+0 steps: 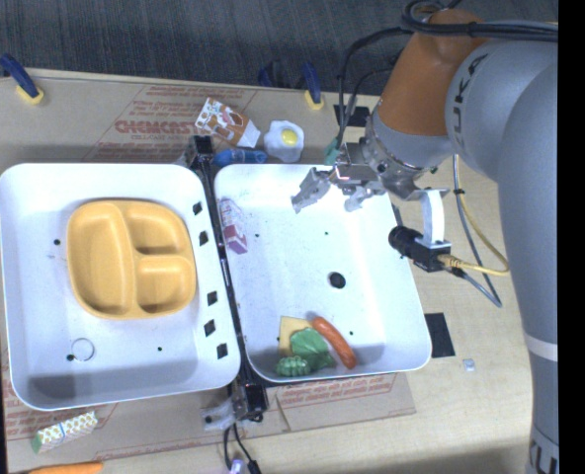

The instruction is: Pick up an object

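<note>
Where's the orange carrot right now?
The carrot lies in the right bin, near its front edge, touching the green vegetables on its left.

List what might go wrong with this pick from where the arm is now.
1. The gripper hangs over the right bin's far edge, while the toy food lies bunched in the near corner; a straight descent would likely close on bare floor.
2. The carrot, green pieces and yellow piece touch or overlap, so a grab may catch two or slip.
3. Crowding the wall leaves little finger room.

Yellow tray, white bins, orange carrot, green veg.
</note>
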Tool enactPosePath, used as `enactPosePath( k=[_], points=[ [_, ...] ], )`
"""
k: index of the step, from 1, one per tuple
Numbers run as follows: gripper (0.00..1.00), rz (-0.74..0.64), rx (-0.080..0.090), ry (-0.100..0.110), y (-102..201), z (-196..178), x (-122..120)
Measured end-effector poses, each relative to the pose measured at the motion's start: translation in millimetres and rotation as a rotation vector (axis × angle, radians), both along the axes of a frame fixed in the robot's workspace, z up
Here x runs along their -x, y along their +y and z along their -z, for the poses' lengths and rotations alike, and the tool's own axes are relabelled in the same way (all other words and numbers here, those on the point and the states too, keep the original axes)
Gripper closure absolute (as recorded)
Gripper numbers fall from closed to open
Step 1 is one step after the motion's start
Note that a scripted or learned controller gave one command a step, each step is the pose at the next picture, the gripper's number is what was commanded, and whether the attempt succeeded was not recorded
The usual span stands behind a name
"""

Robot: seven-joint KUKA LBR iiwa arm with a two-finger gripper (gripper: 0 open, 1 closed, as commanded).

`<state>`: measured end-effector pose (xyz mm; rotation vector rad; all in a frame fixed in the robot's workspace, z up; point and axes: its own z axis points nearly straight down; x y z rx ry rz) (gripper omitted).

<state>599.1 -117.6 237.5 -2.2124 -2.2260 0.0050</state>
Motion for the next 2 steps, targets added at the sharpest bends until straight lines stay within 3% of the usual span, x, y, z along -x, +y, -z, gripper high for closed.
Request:
enactPosePath(
  k=[1, 2],
  points=[
    [0.00, 0.056, -0.001, 0.004, -38, 131, 45],
    [0.00, -0.040, -0.002, -0.001, -35, 146, 123]
  ],
)
